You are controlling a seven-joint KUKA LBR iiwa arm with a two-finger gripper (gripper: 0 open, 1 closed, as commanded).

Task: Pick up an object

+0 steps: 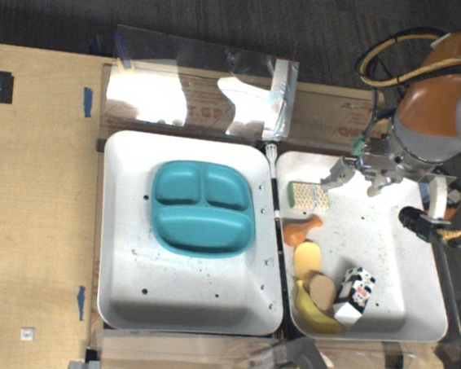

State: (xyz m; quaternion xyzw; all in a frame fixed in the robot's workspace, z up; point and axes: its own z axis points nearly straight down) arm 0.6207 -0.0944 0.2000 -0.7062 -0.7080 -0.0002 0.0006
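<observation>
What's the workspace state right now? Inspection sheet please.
Surface: wooden bench bearing left bin and right bin, side by side.
Job's things: in the right bin, a mesh-patterned block, orange piece, yellow piece, banana, tan round piece, black-and-white carton.
Clutter: teal divided tray in the left bin.
End effector: fingers apart, above the right bin's far edge, holding nothing.
Cables: yellow and black loops above the arm.
Surroundings: clear plastic sheet, blue tape marks.
</observation>
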